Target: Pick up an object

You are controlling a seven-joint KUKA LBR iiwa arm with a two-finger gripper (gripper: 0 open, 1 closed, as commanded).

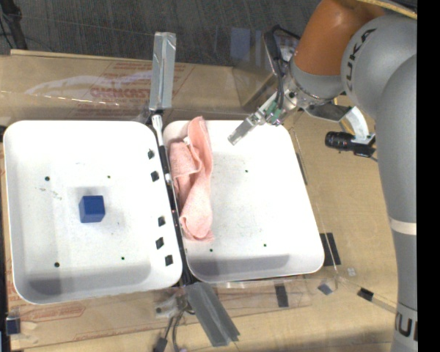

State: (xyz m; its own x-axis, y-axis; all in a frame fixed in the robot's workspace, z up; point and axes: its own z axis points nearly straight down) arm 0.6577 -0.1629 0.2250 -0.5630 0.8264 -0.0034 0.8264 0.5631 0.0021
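Two bins | left bin (29,145): blue cube (92,208) | right bin (279,218): pink cloth (191,182)

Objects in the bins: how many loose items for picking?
2. A blue cube lies in the left bin, left of centre. A pink cloth lies crumpled along the left wall of the right bin; something small could be hidden under it.

We see open floor across most of the right bin (279,218), pink cloth (191,182) crowding its left wall, left bin (29,196) open around a lone blue cube (92,208), black clips (161,218) lining the shared rim.
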